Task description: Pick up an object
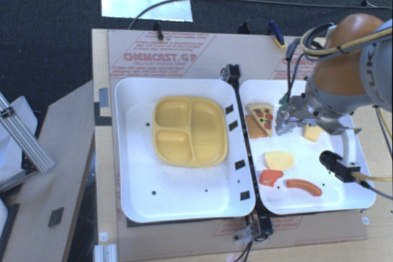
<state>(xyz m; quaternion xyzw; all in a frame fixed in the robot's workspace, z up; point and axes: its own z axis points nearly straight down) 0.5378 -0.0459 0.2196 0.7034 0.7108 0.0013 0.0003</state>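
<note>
Desk (153,52): carrying two white bins side by side on a printed sheet.
Left bin (135,193): holding a yellow divided plate (189,131), lying flat near the bin's middle.
Right bin (353,190): holding five food pieces.
Pizza slice (261,113): lying at the bin's upper left, just beside the divider between the bins.
Cheese cube (313,132): sitting to the right of the pincer, near it.
Yellow piece (279,160): lying near the bin's middle, below the pincer.
Red piece (270,177): lying just below the yellow piece, touching or nearly so.
Sausage (303,186): lying near the bin's front edge, right of the red piece.
Arm (347,64): reaching in from the right over the right bin, cables trailing along it.
Pincer (285,121): hovering between the pizza slice and the cheese cube, pointing down; whether released or clenched, I cannot tell.
Grasp: nothing visibly caught in the pincer.
</note>
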